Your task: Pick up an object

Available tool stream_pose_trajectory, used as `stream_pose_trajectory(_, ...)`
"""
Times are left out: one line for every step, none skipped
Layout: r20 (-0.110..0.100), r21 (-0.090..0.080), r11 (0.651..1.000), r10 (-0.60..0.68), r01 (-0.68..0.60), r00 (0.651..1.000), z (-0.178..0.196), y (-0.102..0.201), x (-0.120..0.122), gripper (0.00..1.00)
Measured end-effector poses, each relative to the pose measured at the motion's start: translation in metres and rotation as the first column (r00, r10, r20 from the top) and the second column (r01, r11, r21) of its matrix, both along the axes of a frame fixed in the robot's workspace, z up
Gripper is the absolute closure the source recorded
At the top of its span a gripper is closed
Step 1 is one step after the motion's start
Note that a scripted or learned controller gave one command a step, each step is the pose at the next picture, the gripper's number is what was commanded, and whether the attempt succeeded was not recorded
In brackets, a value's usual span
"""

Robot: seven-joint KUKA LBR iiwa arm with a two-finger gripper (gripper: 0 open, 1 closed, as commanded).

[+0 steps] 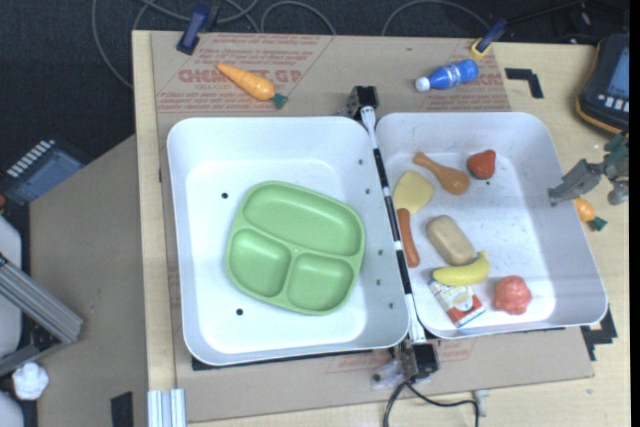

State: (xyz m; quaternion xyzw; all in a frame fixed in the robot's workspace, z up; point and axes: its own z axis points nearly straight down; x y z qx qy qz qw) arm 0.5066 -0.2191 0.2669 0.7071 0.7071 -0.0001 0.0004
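Hovering at the right bin (566,245) rim, the gripper (572,183) carries nothing; finger state indeterminate; pick not started.

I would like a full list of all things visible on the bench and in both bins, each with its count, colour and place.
Left bin: 1, white, left half of bench.
Right bin: 1, white, right half of bench.
Divided plate: 1, light green, in left bin.
Drumstick: 1, brown, right bin, upper middle.
Strawberry: 1, red, right bin, upper right.
Pear-like piece: 1, yellow, right bin, left.
Stick: 1, orange-red, right bin, left edge.
Bread roll: 1, tan, right bin, centre.
Banana: 1, yellow, below the roll.
Small carton: 1, white and red, right bin, bottom.
Round fruit: 1, red, right bin, bottom right.
Carrot: 1, orange, bench above left bin.
Bottle: 1, blue and white, bench above right bin.
Gripper: 1, grey, over right bin's right rim.
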Motion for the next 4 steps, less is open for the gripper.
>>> stream_pose_trajectory(-0.001,0.001,1.000,0.001,-0.001,1.000,-0.116,0.021,0.087,0.00)
stream_pose_trajectory(0.008,-0.001,1.000,0.001,-0.001,1.000,-0.171,0.053,0.125,0.00)
stream_pose_trajectory(0.001,0.000,1.000,0.001,-0.001,1.000,-0.182,0.039,0.135,0.00)
stream_pose_trajectory(0.004,-0.002,1.000,0.002,-0.002,1.000,-0.171,0.039,0.136,1.00)
